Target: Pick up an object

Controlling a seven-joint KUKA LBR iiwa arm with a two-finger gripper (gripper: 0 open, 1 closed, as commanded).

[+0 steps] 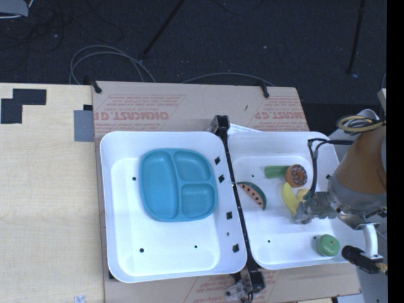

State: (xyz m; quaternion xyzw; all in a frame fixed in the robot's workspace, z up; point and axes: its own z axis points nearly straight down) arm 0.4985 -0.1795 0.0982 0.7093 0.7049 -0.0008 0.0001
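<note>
Gripper (302, 214) is hanging over the right bin (278, 248) beside the banana (289, 197), finger spread unclear, arm (363, 169) reaching in from the right.

The right bin (278, 147) is crowded near its right edge; its front-left corner is free. A tray (177, 185) fills the left bin's (120, 232) middle.

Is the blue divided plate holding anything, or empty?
Empty: the blue divided plate in the left bin shows three bare compartments.
</note>
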